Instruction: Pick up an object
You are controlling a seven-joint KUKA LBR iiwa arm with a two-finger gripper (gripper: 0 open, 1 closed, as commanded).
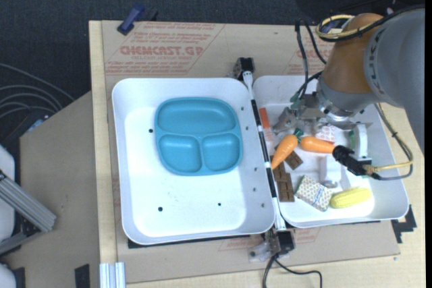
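The right bin [391, 195] holds several small items. Two orange toy carrots lie near its middle, one [283, 150] tilted by the left wall and one [316, 144] lying flat beside it. A yellow corn cob [349, 197] and a patterned packet [314, 193] sit near the front. Two brown chocolate bars [285, 185] lie along the left wall. My gripper [302, 119] hangs low over the back of this bin, just behind the two carrots, under the grey wrist and orange band [347, 64]. The wrist hides what lies directly beneath it.
The left bin [135, 179] holds a blue divided plate [198, 135]. A black clamp [244, 67] sits at the back between the bins. A black cable [378, 172] runs over the right bin's right side. A blue object [130, 19] lies at the bench's far corner.
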